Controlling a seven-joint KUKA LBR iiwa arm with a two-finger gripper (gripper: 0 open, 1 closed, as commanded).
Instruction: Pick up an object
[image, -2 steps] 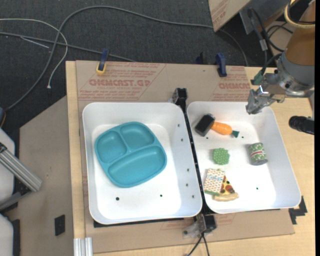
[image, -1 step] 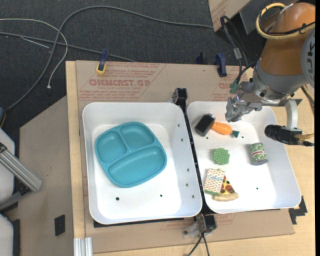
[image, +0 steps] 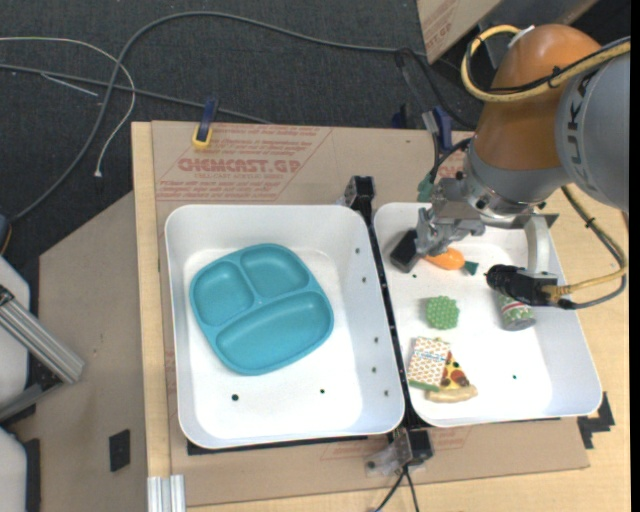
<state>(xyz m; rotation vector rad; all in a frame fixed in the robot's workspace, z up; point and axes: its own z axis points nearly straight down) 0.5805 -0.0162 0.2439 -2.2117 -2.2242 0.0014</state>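
Just beneath the gripper (image: 440, 243) (finger state: I cannot tell) lies an orange carrot (image: 447, 259); its tapered body could slip sideways.

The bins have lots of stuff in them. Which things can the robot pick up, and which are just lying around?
For the job:
gripper low in the right bin
orange carrot toy right under it
green bumpy toy
pizza slice toy
small can
blue divided plate in the left bin

Just lying about:
white cables on the floor
blue clamp on the board
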